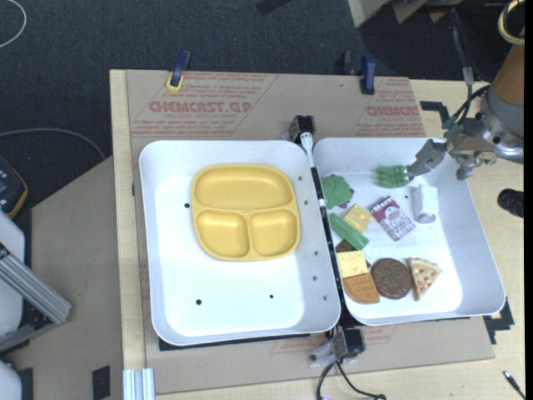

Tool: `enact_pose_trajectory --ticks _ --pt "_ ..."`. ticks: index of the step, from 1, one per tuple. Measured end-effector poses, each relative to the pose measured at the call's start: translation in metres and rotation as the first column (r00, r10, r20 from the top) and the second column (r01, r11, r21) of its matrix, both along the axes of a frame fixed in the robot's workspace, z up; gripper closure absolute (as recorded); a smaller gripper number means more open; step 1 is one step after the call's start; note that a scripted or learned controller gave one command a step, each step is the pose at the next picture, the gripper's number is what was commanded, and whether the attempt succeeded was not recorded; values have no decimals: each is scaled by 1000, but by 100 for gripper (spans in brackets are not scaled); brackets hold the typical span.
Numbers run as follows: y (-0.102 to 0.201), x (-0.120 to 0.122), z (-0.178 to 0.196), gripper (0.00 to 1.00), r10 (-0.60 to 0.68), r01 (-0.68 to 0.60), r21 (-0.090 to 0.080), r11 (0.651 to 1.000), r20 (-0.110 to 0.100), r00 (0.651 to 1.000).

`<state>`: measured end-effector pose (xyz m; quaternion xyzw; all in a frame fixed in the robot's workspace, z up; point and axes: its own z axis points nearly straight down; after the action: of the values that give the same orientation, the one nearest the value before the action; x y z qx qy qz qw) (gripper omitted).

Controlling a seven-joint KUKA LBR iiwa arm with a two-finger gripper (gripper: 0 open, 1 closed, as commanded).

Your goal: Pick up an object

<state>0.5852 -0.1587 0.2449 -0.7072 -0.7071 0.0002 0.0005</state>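
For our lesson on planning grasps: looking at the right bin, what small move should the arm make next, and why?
Probably lower the end effector slightly onto the green toy. It hangs just beside that toy at the right bin's far side, and nothing is seen between its fingers.

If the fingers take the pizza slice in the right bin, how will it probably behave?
The pizza slice looks like a small toy, so it is probably light and stiff. It lies flat on the right bin floor, so the fingers may slide over it. The brown round piece sits close beside it and could get nudged.

A divided tray (pixel 246 209) lies in the left bin (pixel 158 248); food pieces, seemingly toys, right.
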Motion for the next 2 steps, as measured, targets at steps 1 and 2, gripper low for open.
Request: enact_pose_trajectory --ticks 1,2 --pt "9 2 -58 0 1 -1 2 1000 -6 1000" --pt "6 3 -121 0 -1 1 2 1000 -7 1000"
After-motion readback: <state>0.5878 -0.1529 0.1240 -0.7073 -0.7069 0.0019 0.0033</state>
